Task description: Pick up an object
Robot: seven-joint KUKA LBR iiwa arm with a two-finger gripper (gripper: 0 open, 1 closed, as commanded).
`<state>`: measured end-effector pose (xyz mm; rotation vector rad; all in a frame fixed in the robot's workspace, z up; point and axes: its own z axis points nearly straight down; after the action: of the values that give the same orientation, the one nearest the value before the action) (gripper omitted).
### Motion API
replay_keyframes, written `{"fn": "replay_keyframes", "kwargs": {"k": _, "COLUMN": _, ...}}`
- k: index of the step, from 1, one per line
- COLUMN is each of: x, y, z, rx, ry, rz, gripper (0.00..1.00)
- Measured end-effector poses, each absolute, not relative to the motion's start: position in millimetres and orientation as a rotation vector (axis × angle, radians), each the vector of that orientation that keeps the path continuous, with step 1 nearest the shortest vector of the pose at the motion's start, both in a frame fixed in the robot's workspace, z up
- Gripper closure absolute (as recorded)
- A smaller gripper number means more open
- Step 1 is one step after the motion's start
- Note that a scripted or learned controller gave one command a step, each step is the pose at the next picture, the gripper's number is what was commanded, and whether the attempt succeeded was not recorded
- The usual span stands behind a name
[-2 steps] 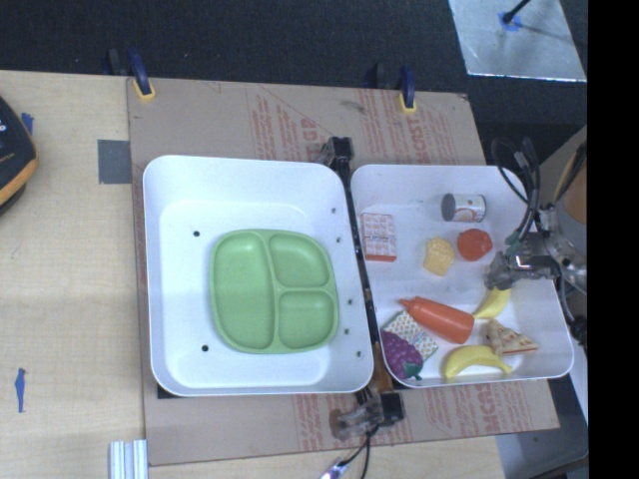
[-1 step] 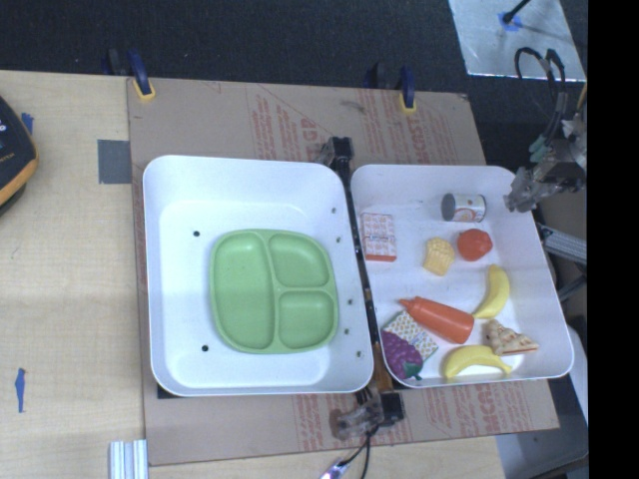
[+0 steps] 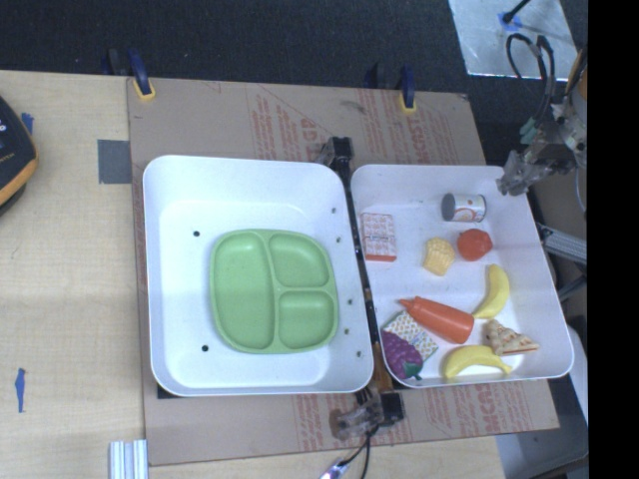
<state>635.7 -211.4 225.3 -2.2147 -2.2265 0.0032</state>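
tray (image 3: 272, 289) in left bin (image 3: 170, 193), toy foods (image 3: 439, 316) in right bin (image 3: 399, 193)

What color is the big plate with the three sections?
The plate is light green, clearly seen in the camera view, lying in the left white bin.

The robot's gripper (image 3: 522, 171) is a small grey metal part with bumpy, shiny bits. Thin dark cables (image 3: 529, 56) loop above it. A bit of orange (image 3: 578, 66) shows on the arm at the far right.
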Motion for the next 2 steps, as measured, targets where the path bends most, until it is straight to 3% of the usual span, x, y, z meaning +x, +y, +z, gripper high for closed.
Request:
{"fn": "replay_keyframes", "kwargs": {"k": 1, "x": 635.7, "y": -212, "z": 225, "rx": -2.215, "ry": -2.227, "rz": 0.004, "gripper": 0.0}}
{"fn": "replay_keyframes", "kwargs": {"k": 2, "x": 562.9, "y": -180, "z": 91, "rx": -2.214, "ry": -2.223, "rz": 0.004, "gripper": 0.0}}
